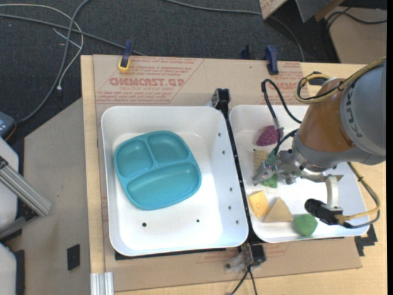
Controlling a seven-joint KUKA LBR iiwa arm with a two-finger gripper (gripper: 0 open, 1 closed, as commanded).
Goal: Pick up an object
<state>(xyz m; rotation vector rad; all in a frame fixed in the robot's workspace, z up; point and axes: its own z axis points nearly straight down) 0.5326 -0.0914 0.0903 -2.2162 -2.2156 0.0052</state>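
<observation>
The pincer is lowered into the right bin; whether it is clenched cannot be told. A green piece is seen right at its tip, a purple object above it, yellow wedges just below.

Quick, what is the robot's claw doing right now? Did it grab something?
Gripper: down in the right bin among the small objects; whether it is open, closed or holding anything cannot be told.
</observation>
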